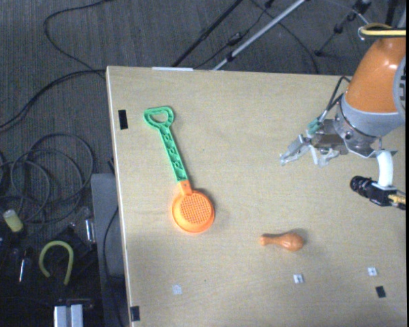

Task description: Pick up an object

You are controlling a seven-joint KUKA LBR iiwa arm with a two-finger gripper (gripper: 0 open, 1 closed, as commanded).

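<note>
End effector (pixel 294 152): fingers apart, nothing between them, hung over bare tabletop (pixel 245 114) up and right of the orange drumstick toy (pixel 284 240) | drumstick toy: lay flat, apart from the end effector | green-handled orange strainer (pixel 179 176): lay well left of drumstick toy, handle pointing away up-left
</note>
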